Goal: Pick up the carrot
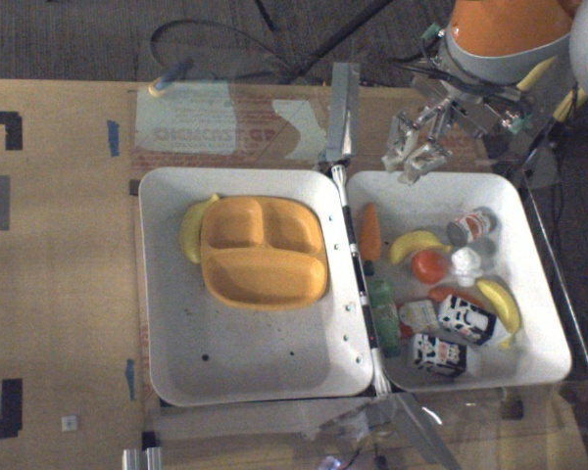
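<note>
While the carrot (369, 231) lies untouched against the right bin's (544, 292) left wall, at about nine o'clock, the pincer (418, 152) hangs released and empty beyond the rim at twelve o'clock, so reaching, gripping and lifting all remain.

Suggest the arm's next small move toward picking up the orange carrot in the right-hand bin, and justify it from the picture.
Probably shift the two-finger gripper toward the left wall of the right white bin and lower it. The gripper hangs over the bin's far rim, while the slim orange carrot lies lengthwise along that left wall, apart from the curved yellow banana.
</note>
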Motion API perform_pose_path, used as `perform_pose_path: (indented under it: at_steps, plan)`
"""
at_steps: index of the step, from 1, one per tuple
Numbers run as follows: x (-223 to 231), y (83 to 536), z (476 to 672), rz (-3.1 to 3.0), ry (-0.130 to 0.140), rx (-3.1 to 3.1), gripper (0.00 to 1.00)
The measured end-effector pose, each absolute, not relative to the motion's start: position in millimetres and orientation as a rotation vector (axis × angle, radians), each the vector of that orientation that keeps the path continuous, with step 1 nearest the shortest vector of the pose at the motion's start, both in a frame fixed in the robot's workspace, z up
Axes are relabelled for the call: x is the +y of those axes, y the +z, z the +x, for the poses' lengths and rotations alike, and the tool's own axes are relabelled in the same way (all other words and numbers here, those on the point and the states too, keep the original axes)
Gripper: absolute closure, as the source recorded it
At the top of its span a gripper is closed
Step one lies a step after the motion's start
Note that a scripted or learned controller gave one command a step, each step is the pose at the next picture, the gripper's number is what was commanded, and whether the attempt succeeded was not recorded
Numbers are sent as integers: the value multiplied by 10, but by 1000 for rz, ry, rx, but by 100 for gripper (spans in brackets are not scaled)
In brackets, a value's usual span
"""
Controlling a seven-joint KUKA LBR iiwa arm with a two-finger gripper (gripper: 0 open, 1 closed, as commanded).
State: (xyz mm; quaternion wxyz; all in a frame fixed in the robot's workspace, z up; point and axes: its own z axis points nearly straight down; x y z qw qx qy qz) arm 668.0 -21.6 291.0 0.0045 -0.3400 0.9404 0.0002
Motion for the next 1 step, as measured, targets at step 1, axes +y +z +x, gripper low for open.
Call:
perform_pose_path:
  at_steps: [1]
  plan:
    - [-219, 2911, 6680, -1065, 1, 2946, 0]
